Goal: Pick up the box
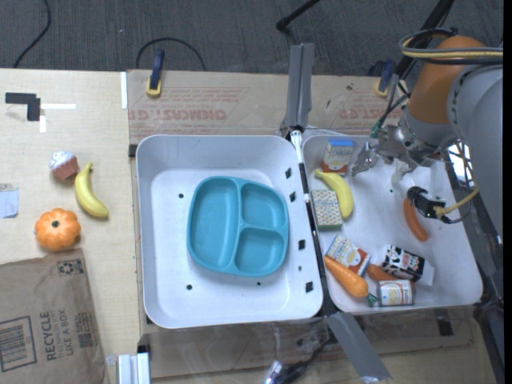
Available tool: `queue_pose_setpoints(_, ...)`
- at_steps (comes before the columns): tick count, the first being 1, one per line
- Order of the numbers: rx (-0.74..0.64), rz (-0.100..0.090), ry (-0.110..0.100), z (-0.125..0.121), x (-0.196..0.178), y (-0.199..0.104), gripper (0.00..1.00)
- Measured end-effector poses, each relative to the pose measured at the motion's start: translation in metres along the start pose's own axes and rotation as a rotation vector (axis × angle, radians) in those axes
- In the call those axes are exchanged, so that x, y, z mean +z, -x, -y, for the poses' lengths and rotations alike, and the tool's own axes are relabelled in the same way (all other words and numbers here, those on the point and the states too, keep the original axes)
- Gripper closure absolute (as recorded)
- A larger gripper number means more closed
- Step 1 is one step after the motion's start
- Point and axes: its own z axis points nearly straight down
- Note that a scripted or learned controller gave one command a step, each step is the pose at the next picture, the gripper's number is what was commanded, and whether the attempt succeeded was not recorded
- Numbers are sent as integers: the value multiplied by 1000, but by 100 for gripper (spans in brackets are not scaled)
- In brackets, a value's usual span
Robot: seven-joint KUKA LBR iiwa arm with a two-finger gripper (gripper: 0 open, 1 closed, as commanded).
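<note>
A small orange-and-white box (pixel 346 254) lies near the front of the right bin (pixel 460 290), beside a carrot (pixel 346 277). A black-and-white cow-print carton (pixel 404 262) lies to its right. A pale speckled rectangular pack (pixel 326 208) leans against the bin's left wall next to a banana (pixel 338 190). My gripper (pixel 374 157) hangs over the far part of the right bin, close to a blue-topped container (pixel 340 154) and well behind the orange-and-white box. Nothing shows held in it.
The left bin (pixel 160 294) holds a teal divided plate (pixel 238 225). A sausage (pixel 415 220) and a small can (pixel 394 294) also lie in the right bin. On the bench at left are a banana (pixel 90 192), a small pumpkin (pixel 57 230) and a cupcake (pixel 63 166).
</note>
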Motion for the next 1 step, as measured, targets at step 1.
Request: queue_pose_setpoints(1, 71, 0, 1, -2, -21, 9, 0)
